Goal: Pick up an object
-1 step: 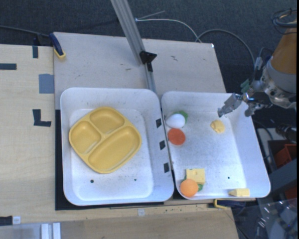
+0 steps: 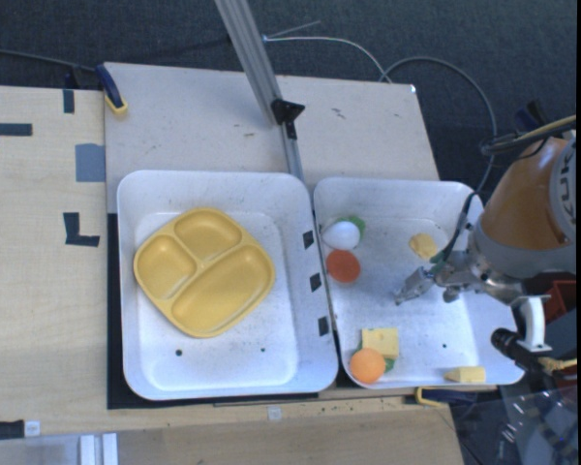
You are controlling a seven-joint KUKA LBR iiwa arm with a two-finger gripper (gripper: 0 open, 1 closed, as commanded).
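Note:
The right bin (image 2: 407, 194) holds several small objects. A white ball (image 2: 342, 233) lies at its left with a green piece (image 2: 356, 225) just behind it, and a red-orange ball (image 2: 343, 265) sits right below. A small yellow piece (image 2: 423, 246) lies near the middle. A yellow block (image 2: 380, 341) and an orange ball (image 2: 367, 365) rest at the front left, and a flat yellow piece (image 2: 465, 375) at the front right. My gripper (image 2: 428, 294) hangs over the bin's bare middle right, below the small yellow piece, open with nothing between its fingers.
The left bin (image 2: 136, 347) holds a yellow divided plate (image 2: 205, 269). A metal rail (image 2: 257, 56) runs from the top down to the join between the bins. The arm's orange band (image 2: 528, 201) and grey body cover the right bin's right edge.

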